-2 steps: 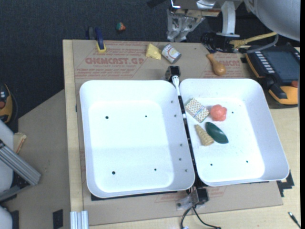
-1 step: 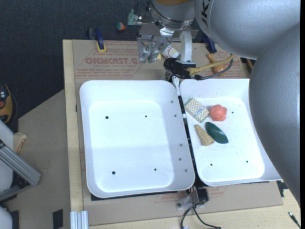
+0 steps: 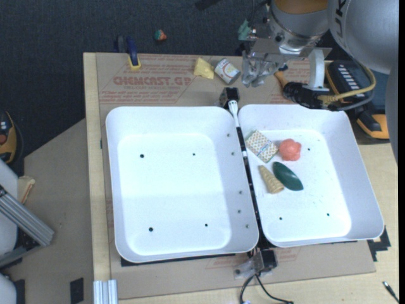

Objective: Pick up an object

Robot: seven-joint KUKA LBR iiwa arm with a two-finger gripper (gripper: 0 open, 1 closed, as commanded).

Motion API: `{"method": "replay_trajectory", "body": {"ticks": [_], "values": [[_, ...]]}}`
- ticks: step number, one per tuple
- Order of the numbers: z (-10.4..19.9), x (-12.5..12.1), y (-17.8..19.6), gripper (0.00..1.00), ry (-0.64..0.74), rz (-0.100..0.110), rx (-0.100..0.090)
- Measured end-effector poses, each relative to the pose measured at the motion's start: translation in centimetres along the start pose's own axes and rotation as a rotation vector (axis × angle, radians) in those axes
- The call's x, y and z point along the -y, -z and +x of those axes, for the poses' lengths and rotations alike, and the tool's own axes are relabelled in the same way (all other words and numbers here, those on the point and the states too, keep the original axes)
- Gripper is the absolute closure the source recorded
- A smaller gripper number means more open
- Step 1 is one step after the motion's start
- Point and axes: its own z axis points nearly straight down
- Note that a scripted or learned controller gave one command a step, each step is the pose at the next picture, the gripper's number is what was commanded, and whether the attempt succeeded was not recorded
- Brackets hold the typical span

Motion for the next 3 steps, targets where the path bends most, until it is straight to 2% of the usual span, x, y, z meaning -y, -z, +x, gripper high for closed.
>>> {"method": "replay_trajectory", "body": {"ticks": [1,2,3], "values": [[9.4,1.5,1.8,1.00,0.019,-0.008,-0.006],[18.5,8.0,-7.1,1.00,0.021,0.009,-0.004],[11.6,10.1,-2.6,1.00,0.005,-0.004,-0.003]]}}
